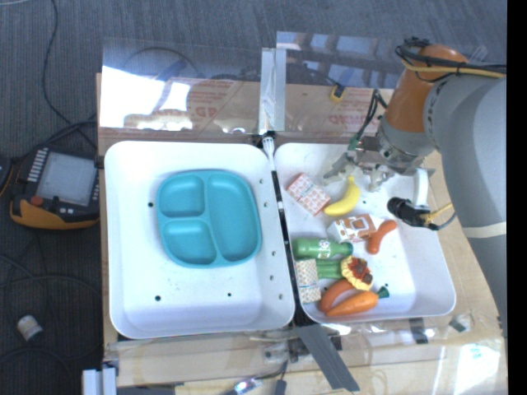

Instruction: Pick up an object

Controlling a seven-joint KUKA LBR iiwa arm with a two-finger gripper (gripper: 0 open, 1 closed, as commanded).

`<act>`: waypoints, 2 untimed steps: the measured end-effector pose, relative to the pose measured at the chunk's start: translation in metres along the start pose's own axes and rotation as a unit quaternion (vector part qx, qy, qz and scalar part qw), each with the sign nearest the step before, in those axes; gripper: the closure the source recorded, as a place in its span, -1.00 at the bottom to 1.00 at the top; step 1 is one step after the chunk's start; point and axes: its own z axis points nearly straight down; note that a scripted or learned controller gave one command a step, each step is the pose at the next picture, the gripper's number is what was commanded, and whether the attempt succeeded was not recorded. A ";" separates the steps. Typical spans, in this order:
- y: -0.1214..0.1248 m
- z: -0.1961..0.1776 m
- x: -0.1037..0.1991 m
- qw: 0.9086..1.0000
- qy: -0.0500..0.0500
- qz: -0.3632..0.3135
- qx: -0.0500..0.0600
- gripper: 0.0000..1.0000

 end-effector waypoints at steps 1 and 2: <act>-0.001 -0.007 0.000 1.000 -0.001 -0.001 0.002 1.00; -0.001 -0.007 0.000 1.000 -0.002 -0.001 0.002 -1.00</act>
